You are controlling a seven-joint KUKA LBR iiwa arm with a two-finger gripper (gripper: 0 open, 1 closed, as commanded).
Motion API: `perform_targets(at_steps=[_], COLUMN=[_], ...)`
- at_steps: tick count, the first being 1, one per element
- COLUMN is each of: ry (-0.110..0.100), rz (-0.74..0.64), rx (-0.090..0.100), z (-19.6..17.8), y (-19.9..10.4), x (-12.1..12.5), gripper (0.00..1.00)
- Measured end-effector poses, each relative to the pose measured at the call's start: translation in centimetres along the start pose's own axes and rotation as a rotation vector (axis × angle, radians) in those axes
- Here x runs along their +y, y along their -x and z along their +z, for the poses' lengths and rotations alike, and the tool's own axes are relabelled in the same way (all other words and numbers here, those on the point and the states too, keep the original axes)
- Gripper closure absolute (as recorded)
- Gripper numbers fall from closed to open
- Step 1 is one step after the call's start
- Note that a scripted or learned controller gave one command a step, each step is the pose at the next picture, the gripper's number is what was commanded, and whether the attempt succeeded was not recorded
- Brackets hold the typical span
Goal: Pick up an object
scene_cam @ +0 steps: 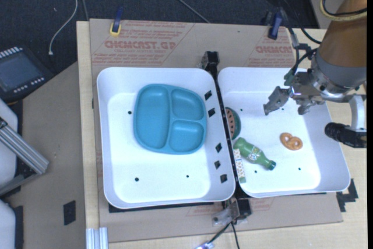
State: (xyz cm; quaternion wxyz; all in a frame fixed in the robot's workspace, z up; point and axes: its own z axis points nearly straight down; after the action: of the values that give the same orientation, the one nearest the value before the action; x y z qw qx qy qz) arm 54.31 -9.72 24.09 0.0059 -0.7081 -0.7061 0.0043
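Currently the gripper (289, 101) hangs over the right bin (256, 81), its fingers (274, 103) spread apart with nothing between them. Just below the fingers and a little to the right lies a pretzel (291, 141) on the bin floor. Further down and to the left of the fingers rests a green bottle (254, 154) on its side. Well off to the left of the fingers, the left bin (116, 125) carries a blue divided plate (170, 118).
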Motion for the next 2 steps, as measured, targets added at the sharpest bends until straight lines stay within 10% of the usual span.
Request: perform_targets(at_steps=[2], ry=[0.008], rz=[-0.002], rx=[0.0], z=[4.4], y=[0.9], x=[0.6], gripper=[0.0])
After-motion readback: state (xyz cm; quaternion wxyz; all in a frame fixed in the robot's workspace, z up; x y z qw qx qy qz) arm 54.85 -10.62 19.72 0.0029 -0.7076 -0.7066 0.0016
